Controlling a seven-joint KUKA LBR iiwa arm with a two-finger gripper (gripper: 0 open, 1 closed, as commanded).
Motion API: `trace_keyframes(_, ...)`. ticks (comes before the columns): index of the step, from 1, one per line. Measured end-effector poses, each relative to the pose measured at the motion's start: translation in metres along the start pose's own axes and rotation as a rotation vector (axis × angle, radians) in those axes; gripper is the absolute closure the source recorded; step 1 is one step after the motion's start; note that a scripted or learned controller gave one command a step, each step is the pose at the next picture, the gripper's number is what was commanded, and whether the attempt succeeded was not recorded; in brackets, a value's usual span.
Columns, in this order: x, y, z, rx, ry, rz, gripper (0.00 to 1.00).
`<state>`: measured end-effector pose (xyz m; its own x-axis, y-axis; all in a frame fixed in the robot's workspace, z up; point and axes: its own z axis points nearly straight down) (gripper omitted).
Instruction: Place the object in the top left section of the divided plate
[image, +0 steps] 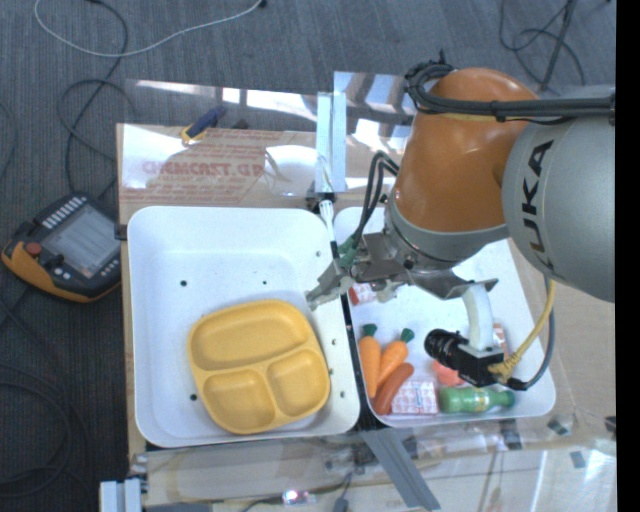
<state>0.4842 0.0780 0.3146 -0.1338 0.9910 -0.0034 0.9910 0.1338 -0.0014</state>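
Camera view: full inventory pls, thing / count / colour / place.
plate: 1, yellow, three sections, in the left bin
left bin: 1, white, left half of the bench
right bin: 1, white, right half of the bench, partly under the arm
carrots: 2, orange with green tops, front left of the right bin
bottle: 1, green, lying at the right bin's front edge
packet: 1, white and red, right bin, left of the bottle
pendant: 1, black and orange, on the floor left of the bench
arm: 1, grey with orange band, over the right bin
end effector: 1, metal, over the divide between the bins
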Motion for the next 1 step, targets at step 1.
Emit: trace_keyframes(1, -0.0002, 0.0003, -0.0084, 0.003, -0.003, 0.0, 1.0)
